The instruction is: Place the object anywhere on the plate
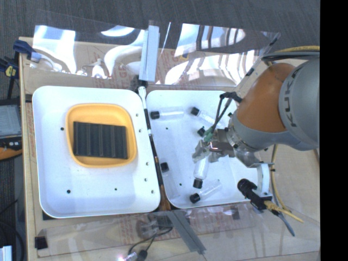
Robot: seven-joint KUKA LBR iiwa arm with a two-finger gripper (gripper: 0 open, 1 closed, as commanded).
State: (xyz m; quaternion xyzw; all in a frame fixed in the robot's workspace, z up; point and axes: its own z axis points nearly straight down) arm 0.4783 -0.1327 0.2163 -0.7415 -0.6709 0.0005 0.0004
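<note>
A yellow plate [100,116] with a dark ridged insert [101,140] lies in the left white bin [49,173]. Several clear tubes with black caps lie scattered in the right white bin [174,140]. My gripper [207,151] hangs low over the middle of the right bin, below the orange band of the arm [266,105]. A clear tube [200,171] with a black cap lies just under and in front of the gripper. Whether the gripper touches this tube is hidden by the wrist.
Other tubes lie at the back left [167,114], back middle [200,115] and front [206,191] of the right bin. A loose black cap [164,167] sits near the divider. A clear screen [147,50] stands behind both bins.
</note>
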